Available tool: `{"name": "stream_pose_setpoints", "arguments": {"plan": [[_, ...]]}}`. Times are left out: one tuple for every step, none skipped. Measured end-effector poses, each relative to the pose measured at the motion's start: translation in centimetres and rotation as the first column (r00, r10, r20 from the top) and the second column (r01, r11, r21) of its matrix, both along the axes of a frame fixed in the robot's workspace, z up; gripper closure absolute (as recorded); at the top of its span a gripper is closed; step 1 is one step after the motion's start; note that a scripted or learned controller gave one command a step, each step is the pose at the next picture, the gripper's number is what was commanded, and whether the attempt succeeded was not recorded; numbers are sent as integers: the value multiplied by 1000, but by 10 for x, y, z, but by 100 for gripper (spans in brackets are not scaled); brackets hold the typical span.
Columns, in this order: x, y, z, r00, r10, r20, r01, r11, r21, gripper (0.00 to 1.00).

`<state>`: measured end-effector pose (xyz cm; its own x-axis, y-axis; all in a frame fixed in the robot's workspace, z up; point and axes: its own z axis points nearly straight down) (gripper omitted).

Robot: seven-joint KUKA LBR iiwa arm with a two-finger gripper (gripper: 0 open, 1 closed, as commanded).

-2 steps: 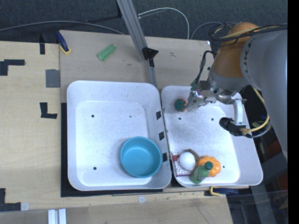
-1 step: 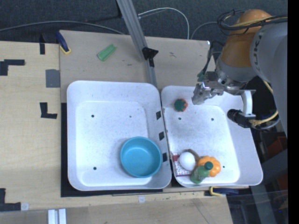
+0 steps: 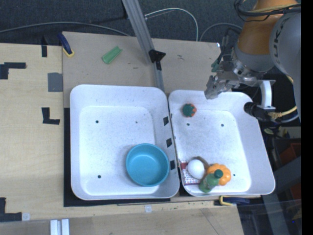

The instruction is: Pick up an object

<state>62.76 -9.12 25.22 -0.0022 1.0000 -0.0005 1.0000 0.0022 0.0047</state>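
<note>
- Objects for picking lie in the right bin: a small green-and-red ball sits alone near its far left corner, and a white egg, an orange fruit-like toy and a green item crowd together at the near edge, touching or nearly so.
- A blue bowl rests in the left bin, near its near right corner.
- The gripper hangs over the far rim of the right bin, right of the small ball and apart from it; nothing shows between its fingers, and whether they are spread or closed cannot be told from this slant.
- The step in hand looks like the approach: no object is lifted yet.
- The next move calls for choosing a target. The lone ball seems the closest and easiest, needing a short shift left and a descent; it is round and may roll off if pinched off-centre.
- The near cluster would be harder, since neighbours could block the fingers.
- Both bins are shallow, white and speckled, set side by side on a pale wooden bench.
- A green block lies on the bench beyond the left bin, and a grey pole slants across the far side over dark carpet.
</note>
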Motion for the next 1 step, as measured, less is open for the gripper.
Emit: {"name": "stream_pose_setpoints", "arguments": {"plan": [[-6,44,-7,1000,3,-7,-3,1000,1,100]]}}
